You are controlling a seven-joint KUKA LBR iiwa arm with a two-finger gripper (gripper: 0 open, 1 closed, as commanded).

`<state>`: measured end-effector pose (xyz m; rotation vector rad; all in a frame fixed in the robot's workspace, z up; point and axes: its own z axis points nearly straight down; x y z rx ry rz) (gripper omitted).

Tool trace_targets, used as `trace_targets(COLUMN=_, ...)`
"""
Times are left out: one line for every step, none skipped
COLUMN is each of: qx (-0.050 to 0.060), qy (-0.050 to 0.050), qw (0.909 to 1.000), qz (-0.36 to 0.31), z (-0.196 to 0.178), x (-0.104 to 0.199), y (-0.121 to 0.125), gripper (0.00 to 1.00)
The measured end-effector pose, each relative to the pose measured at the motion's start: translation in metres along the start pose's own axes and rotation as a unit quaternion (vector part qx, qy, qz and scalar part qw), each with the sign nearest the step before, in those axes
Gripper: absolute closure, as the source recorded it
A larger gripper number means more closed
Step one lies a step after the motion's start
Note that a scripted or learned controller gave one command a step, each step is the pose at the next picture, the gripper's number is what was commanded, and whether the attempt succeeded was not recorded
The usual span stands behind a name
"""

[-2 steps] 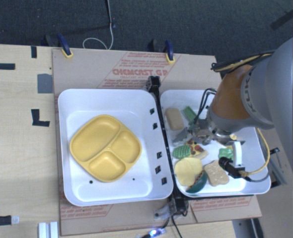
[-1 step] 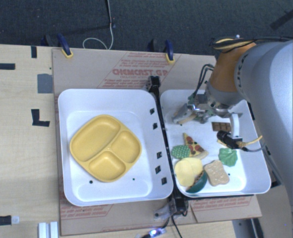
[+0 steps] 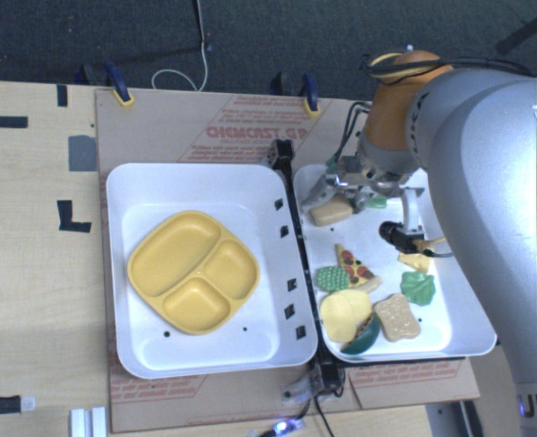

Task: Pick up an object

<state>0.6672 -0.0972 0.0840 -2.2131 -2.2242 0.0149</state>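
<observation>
The arm comes in from three o'clock and bends down over the right bin (image 3: 464,335), with its pincer (image 3: 343,189) low at that bin's eleven o'clock corner, right above a pale tan block (image 3: 330,213) that looks like a toy piece of bread or cheese. Metal parts of the pincer stand close over the block's upper edge, yet I cannot tell whether the pincer is open or closed, nor whether it touches the block or merely hangs just above it. The block lies flat on the bin floor, near the dividing wall between the two bins and apart from the other toys. It is probably the thing aimed at. Judging by its look, it is a light, stiff plastic piece with smooth, somewhat slippery faces, not fragile; the safest hold would be across its short width, near the middle, so it does not swing or squirt out. Being so near the wall, it leaves little room on its nine o'clock side. Further toward six o'clock lie a pizza slice (image 3: 355,269), a green knobbly piece (image 3: 333,278), a yellow round piece (image 3: 345,313), a brown slice of toast (image 3: 397,317), a green leafy piece (image 3: 419,287) and a small yellow bit (image 3: 415,261), several of them touching or overlapping, so harder to take singly. The left bin (image 3: 127,189) holds a yellow divided plate (image 3: 193,269), broad and shallow, awkward for a narrow grip. Both bins rest on cardboard on the tabletop (image 3: 32,271).
</observation>
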Motion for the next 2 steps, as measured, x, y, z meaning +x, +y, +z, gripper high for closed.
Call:
trace_targets(qx=-0.003, qy=0.001, qw=1.0000, qz=0.001, z=-0.010, x=0.001, y=0.000, gripper=1.00)
trace_targets(qx=-0.007, qy=0.003, qw=1.0000, qz=-0.001, z=-0.106, x=0.071, y=-0.073, gripper=1.00)
